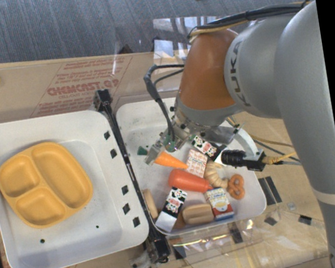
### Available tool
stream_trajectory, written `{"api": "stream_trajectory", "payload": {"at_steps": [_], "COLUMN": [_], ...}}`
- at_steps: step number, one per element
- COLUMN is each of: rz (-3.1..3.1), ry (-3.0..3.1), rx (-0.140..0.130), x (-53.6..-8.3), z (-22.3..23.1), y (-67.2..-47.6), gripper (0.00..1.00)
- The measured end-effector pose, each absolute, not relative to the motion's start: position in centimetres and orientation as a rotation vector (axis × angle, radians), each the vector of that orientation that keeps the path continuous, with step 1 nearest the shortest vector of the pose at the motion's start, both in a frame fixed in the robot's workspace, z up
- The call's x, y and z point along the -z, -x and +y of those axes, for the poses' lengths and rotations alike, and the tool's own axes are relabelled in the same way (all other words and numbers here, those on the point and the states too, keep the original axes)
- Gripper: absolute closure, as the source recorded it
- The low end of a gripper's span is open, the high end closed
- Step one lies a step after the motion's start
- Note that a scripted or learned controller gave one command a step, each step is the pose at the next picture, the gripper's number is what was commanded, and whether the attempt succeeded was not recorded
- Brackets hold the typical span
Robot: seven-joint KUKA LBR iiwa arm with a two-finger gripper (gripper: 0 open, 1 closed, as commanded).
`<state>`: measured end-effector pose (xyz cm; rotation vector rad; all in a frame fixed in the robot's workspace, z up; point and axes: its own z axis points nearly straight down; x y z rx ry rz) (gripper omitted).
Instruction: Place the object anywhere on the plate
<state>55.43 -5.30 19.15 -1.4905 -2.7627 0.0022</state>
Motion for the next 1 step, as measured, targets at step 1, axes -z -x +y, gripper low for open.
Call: {"api": "stream_trajectory", "payload": {"at_steps": [1], "rz": [-2.763], "ry": [1.491], "rx": [-0.002], "x": [-19.16], "z": [-5.31], "y": [-55.43], "gripper": [0.00]}}
